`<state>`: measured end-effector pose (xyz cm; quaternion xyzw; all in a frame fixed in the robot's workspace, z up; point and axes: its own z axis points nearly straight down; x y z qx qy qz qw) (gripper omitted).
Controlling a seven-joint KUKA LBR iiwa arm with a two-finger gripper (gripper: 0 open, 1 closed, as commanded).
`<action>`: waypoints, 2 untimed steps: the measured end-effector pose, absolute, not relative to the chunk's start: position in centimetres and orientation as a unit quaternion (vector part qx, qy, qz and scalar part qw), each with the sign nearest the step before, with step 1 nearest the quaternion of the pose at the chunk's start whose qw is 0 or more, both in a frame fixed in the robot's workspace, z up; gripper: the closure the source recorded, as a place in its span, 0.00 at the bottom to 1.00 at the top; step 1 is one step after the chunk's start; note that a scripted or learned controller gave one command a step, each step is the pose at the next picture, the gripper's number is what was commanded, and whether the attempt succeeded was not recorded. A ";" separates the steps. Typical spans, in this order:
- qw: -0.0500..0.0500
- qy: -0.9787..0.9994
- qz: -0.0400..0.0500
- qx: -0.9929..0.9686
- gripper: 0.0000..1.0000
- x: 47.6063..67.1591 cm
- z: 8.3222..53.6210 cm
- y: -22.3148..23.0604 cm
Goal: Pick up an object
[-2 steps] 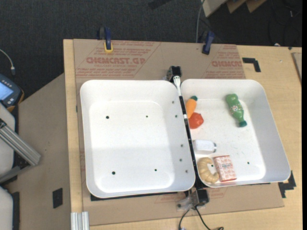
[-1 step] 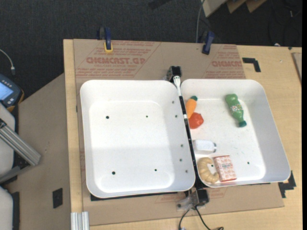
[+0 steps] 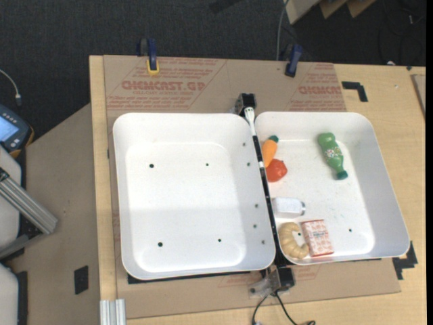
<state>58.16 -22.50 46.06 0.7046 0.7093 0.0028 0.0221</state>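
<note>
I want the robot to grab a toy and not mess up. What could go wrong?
Two likely risks:
1. The carrot and red piece lie against the right bin's wall, leaving little room for a grasp.
2. The small box touches the tan pastry, so grabbing one may drag the other.

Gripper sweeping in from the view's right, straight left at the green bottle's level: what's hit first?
If it travels low, the right bin's rim comes first, then the green bottle, with the toy carrot beyond. Height can't be judged from this slant.
</note>
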 end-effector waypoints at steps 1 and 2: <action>0.025 0.710 0.003 0.704 1.00 58.2 47.1 -22.5; 0.028 0.710 0.004 0.704 1.00 58.3 48.2 -22.5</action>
